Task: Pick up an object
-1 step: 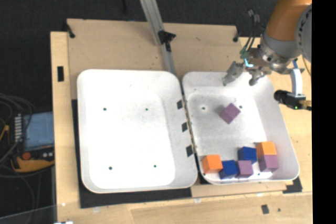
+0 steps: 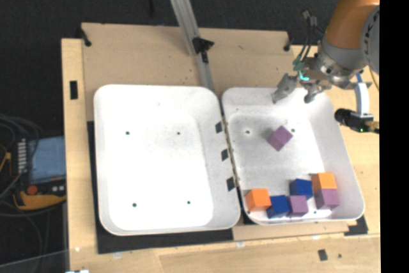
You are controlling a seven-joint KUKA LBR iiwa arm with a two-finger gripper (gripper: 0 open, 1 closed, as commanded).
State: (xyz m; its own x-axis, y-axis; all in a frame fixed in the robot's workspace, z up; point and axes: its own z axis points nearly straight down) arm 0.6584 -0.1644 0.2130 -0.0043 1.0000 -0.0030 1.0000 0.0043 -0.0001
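A purple cube [image 2: 279, 137] lies alone in the middle of the right bin [image 2: 332, 131]. Along that bin's near edge sit several blocks: an orange one [image 2: 258, 199], two blue ones [image 2: 278, 206] [image 2: 301, 188], a purple one [image 2: 298, 204], and an orange one on a purple one [image 2: 326, 188]. My gripper [image 2: 296, 92] hangs over the bin's far edge, above and behind the lone purple cube. Its two fingers are spread apart with nothing between them.
The left bin [image 2: 160, 156] lies beside the right one. A slanted metal rail [image 2: 182, 9] runs from the top of the view down to the gap between the bins. Cables and a blue box [image 2: 45, 160] sit off the bench at left.
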